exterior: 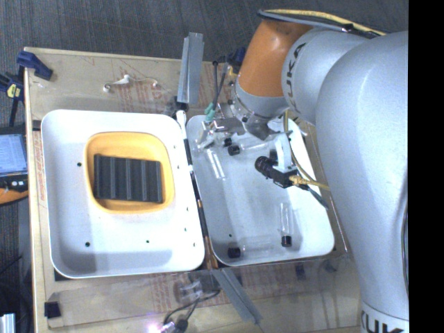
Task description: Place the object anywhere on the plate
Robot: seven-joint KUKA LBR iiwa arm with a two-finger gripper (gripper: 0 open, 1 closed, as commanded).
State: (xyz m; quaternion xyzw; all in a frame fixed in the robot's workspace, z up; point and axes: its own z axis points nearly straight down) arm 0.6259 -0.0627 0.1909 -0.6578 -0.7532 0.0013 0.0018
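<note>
The arm [347,116] reaches in from the right, its claw [211,132] low over the far left corner of the right bin [312,238] — whether it is wide or narrow, I cannot tell. The plate [128,144] (yellow, with a dark ridged block [128,179] lying on it) sits in the left bin [62,241] on the worktop [104,68].

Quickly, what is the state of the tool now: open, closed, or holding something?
Tool: cannot be told; it sits low over the right bin.
</note>
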